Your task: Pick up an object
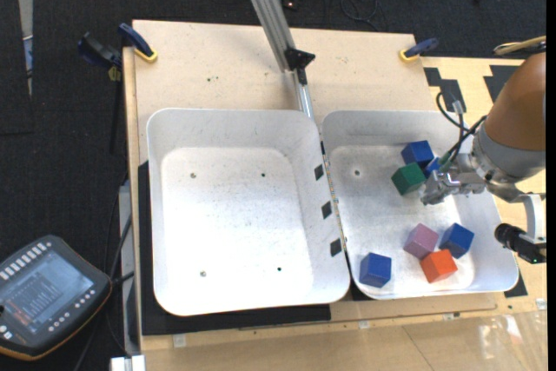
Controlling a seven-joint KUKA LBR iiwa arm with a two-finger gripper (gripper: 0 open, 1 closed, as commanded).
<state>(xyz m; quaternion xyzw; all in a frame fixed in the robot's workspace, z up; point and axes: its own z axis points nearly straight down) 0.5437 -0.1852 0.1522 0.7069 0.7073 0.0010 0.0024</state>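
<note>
Over the right bin [499,278], gripper [433,191] (grip state impossible to tell) is nearing the green cube [407,179], needing final alignment.

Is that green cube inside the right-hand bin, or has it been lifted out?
Inside. The green cube rests on the floor of the right bin, beside a blue cube, with the gripper right next to it.

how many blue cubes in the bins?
3, all in the right bin: blue cube beside the gripper, blue cube right of the pink one, blue cube at the front. The arm may hide more.
</note>
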